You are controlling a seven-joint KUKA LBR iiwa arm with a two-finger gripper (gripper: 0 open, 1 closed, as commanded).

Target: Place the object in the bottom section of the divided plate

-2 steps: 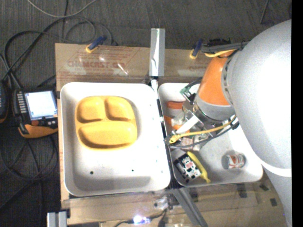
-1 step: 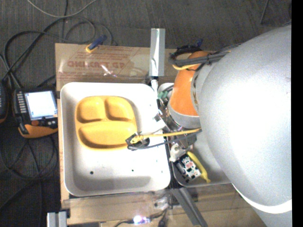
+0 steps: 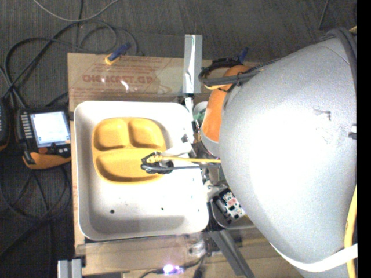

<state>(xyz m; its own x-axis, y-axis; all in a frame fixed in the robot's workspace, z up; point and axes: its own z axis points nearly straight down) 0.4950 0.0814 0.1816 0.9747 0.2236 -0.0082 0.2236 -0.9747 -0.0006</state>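
Grey arm (image 3: 290,155) bulking over right side, tool (image 3: 155,164) at yellow divided plate's (image 3: 124,149) bottom section, grip state impossible to tell, white bin (image 3: 116,219) beneath.

Dark grey carpet (image 3: 174,10) covers the floor, strewn with loose cables (image 3: 55,16). A wooden bench top (image 3: 127,77) stands on it; a small lit screen (image 3: 49,127) sits at left.
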